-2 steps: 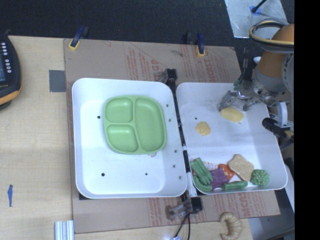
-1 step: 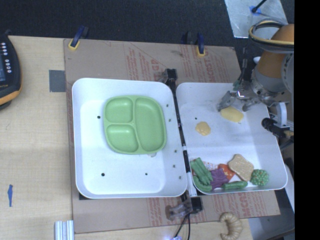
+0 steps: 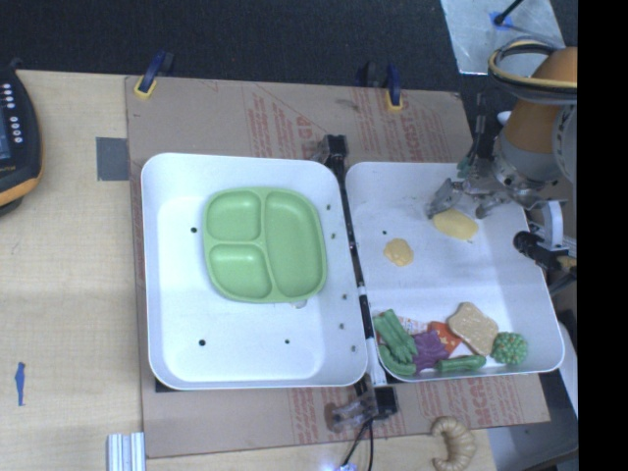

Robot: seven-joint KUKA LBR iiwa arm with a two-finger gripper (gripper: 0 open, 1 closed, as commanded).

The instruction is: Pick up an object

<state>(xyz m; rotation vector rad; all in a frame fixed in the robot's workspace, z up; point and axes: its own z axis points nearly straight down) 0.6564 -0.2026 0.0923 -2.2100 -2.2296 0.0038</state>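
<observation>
My gripper (image 3: 469, 200) hangs over the back of the right bin (image 3: 510, 268), its dark fingers spread open. Just in front of the fingertips a pale yellow food piece (image 3: 455, 226) lies on the bin floor, touching or nearly touching the gripper, with nothing seen clamped between the fingers. A smaller round tan piece (image 3: 398, 253) lies to its left. Along the bin's front edge sits a pile of toy food: green beans (image 3: 394, 337), a purple piece (image 3: 428, 348), a slice of toast (image 3: 473, 326) and a broccoli floret (image 3: 509, 347).
The left bin (image 3: 177, 263) holds a green divided plate (image 3: 265, 243). A black clip (image 3: 336, 148) sits where the bins meet at the back. A tan curled object (image 3: 454, 443) lies on the cardboard in front of the right bin.
</observation>
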